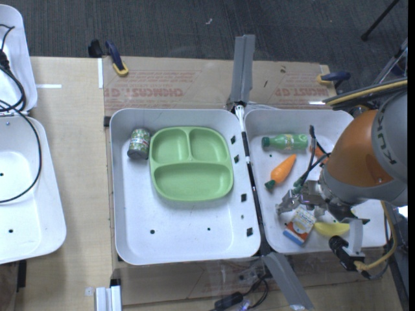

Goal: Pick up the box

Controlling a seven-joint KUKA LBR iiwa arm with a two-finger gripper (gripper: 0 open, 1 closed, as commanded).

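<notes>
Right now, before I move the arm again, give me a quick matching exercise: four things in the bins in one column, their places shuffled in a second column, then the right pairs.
Things:
1. green divided plate
2. small can
3. green bottle
4. carrot

Places:
A. lying along the right bin's far wall
B. left bin, beside the plate's far left corner
C. middle of the left bin
D. right bin, just nearer than the bottle

Pairs: 1-C, 2-B, 3-A, 4-D
</notes>
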